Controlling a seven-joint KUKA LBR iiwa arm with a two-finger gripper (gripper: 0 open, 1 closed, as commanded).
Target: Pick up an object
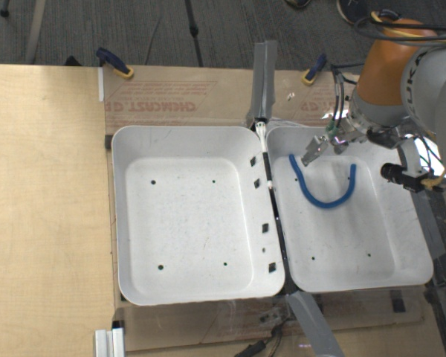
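The blue U-shaped cord [323, 188] lay in the right bin [401, 259], toward its far end. The gripper [318, 149] hung just above the cord's left tip, fingers apart and gripping nothing.

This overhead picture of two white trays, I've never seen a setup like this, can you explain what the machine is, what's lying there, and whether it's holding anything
The picture comes from one fixed camera above a bench, looking down at a slant. The grey machine with the orange band reaching in from the right is a robot arm. At its end is a gripper, a simple two-finger hand for picking things up. Two shallow white bins sit side by side: the left bin and the right bin. In the right bin lies a blue, U-shaped flexible piece, like a bit of cord or tubing. The gripper hovers over that bin's upper part, near one end of the blue piece. Nothing is between its fingers, so it holds nothing.
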